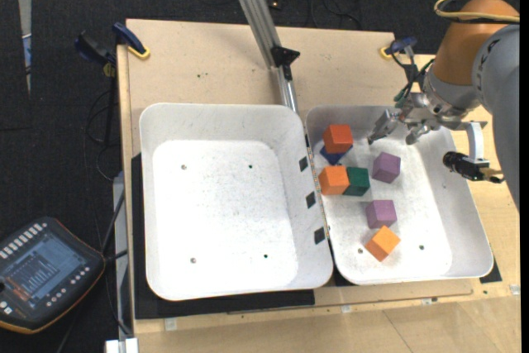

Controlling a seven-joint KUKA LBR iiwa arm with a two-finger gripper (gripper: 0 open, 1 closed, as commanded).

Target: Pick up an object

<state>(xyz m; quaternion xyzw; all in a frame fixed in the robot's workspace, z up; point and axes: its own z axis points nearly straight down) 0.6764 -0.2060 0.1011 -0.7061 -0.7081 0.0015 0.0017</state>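
The right bin (463, 236) holds several blocks. An orange block (338, 136) rests partly on a blue block (331, 154) near the bin's back left. Another orange block (333, 178) touches a green block (357, 180). A purple block (386, 167) lies right of them, a second purple block (380, 212) lies nearer the front, and a small orange block (383, 243) sits at the front. My gripper (396, 131) hangs over the back of the right bin, above and beside the upper purple block, fingers spread open with nothing between them.
The left bin (165, 128) stands beside the right one on the wooden bench. A slanted metal pole (260, 21) runs down to the gap between the bins. Clamps sit at the bench's back corners. A teach pendant (41, 269) lies at the lower left.
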